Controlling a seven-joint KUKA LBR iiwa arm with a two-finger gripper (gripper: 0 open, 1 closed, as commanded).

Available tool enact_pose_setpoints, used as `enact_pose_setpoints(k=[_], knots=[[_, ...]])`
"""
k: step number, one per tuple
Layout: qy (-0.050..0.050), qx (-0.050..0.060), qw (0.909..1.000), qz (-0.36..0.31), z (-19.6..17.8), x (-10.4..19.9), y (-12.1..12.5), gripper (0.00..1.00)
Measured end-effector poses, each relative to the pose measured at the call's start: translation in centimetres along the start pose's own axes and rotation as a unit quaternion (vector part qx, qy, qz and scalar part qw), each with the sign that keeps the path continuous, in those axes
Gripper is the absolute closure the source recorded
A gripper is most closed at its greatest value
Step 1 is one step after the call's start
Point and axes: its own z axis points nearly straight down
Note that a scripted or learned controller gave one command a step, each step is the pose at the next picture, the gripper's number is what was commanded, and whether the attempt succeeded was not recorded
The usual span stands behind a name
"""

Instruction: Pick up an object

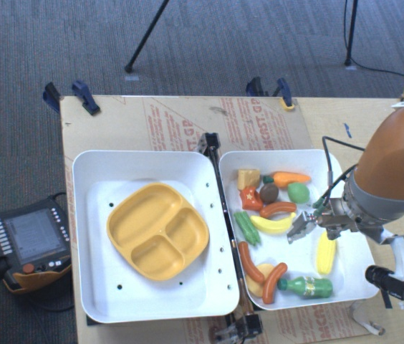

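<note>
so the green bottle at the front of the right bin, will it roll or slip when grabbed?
Green bottle lies on its side and looks round, so a nudge probably rolls it. Glossy plastic look suggests slippery and light. Sausage touches its neck and may shift too.

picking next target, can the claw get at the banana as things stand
Probably yes: the claw hovers right beside the banana, whose top is uncovered, though a sausage and green pod crowd it.

bench point(145, 120): brown board | on it: 2 white bins, left bin point(87, 192), right bin point(352, 282)
</note>
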Motion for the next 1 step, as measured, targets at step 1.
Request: enact_pose_setpoints(k=[1], knots=[[0.000,0.000,0.9971,0.076,5.88,-1.81,7.76,0.00]])
